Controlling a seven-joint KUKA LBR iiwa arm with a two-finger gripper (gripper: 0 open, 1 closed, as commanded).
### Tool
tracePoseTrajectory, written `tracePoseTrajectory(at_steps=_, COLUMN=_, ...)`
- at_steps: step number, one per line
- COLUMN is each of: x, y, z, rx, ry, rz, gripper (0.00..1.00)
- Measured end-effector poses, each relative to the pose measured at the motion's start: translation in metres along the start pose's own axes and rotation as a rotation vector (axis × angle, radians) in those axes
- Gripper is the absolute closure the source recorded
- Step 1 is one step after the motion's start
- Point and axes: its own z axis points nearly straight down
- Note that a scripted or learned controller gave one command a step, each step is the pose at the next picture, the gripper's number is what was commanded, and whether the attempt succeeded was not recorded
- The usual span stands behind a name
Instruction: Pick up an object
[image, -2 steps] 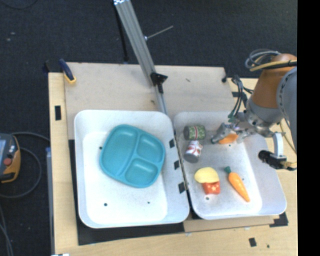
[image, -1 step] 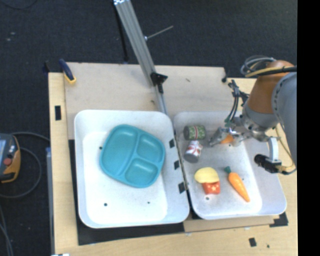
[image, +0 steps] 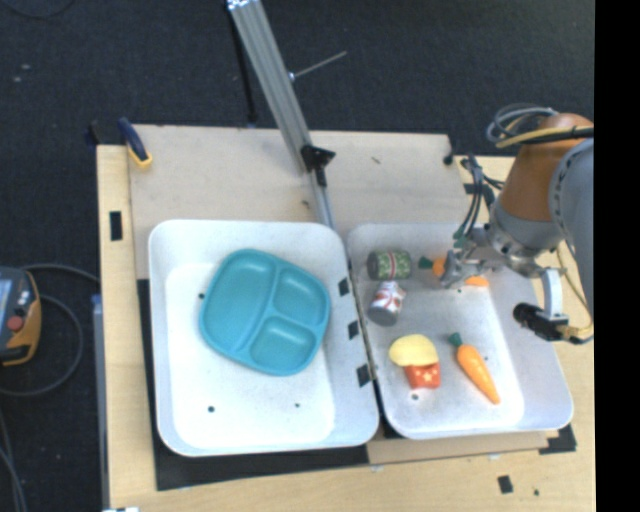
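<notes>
Over right bin (image: 540, 400), pincer (image: 457, 272) beside green can (image: 389, 264); grip state unclear, label unreadable.

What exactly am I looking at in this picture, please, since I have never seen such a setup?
This is one camera fixed above a bench, looking down at a slant. The grey machine with the orange band at the right is a robot arm. Its gripper hangs low over the right bin, near its back edge. From here I cannot tell whether it grips anything. That bin holds a green can, a small silver can, a toy carrot and a yellow-and-red toy. The left bin holds a blue divided plate. The arm is meant to pick up one object.
</notes>
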Motion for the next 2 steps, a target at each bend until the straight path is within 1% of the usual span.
tracePoseTrajectory(at_steps=1, x=-0.006, y=0.001, z=-0.046, rx=0.0, ry=0.003, rz=0.001, gripper=1.0)
tracePoseTrajectory(at_steps=2, x=-0.008, y=0.003, z=-0.101, rx=-0.002, ry=0.002, rz=0.001, gripper=1.0)
